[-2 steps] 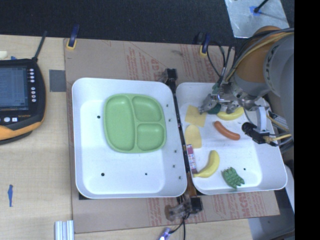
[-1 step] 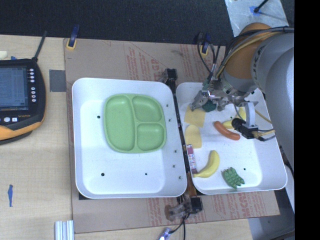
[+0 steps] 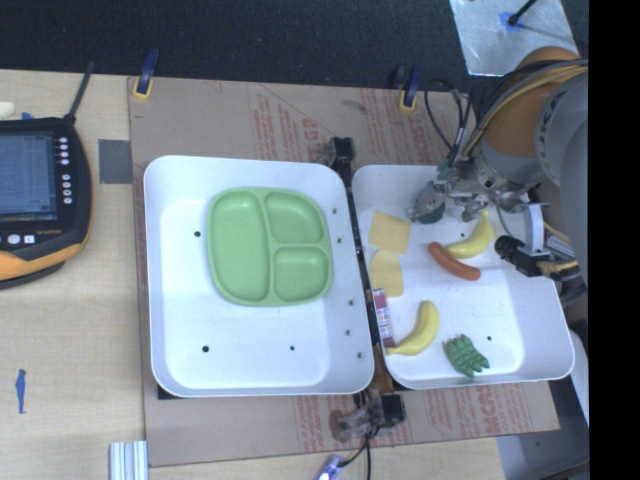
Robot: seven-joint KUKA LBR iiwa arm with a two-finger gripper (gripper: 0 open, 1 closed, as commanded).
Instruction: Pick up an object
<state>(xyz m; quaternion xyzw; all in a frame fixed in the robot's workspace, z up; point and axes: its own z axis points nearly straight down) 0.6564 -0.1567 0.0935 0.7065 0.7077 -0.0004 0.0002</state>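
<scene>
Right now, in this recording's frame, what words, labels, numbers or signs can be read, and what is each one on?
No text here reads clearly.
Cardboard sheet under the bins: red printed lettering, too faint and skewed to read.
Teach pendant at left: lit screen and buttons, characters too small.
Strip between the two bins: a label with reddish marks, blurred.
Green divided plate, bananas and other toy food: no markings seen.
</scene>
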